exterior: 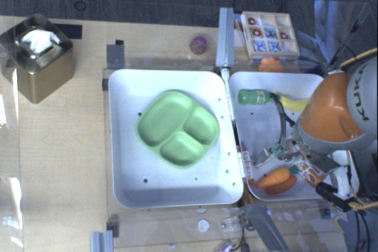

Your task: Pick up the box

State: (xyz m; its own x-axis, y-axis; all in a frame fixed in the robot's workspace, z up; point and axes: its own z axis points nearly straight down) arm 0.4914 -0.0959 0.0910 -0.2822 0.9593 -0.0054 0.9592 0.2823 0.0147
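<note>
Carrot (277, 179) and green bottle (256, 97) flank the tool (282, 150), grip state unclear.

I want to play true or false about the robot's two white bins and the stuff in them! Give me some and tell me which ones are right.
1. A green divided plate lies in the left bin. True.
2. The green plate has three compartments. True.
3. The carrot is in the left bin. False: it lies in the right bin, near its front edge.
4. The green bottle stands upright. False: it lies on its side at the back of the right bin.
5. The arm reaches over the right bin. True.
6. The tic-tac-toe board sits inside the left bin. False: it rests on the bench behind the right bin.
</note>
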